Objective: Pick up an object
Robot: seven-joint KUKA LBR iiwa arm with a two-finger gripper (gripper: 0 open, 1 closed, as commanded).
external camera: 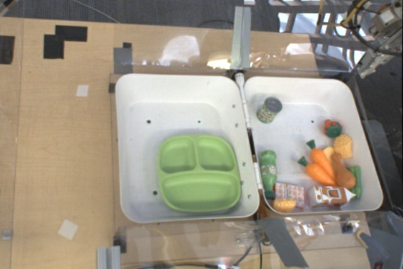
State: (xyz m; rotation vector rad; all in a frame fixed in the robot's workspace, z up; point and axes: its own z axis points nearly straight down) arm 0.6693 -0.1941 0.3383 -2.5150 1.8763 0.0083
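The right bin (302, 92) holds several toy foods. A small can with a green label (269, 109) lies alone near the back left. A green bottle (268, 170) rests along the left wall. Two orange carrots (321, 164), a yellow corn piece (343, 146) and a red and green tomato (332, 128) cluster at the right. A small carton (330, 196) and a printed packet (289, 193) lie at the front. The arm's end with its cables (380, 31) hangs beyond the bin's back right corner, clear of every object.
The left bin (145, 104) carries a green divided plate (199, 172) in its front half. A metal post (241, 34) rises behind the wall between the bins. A dark green piece (356, 176) leans on the right bin's right wall.
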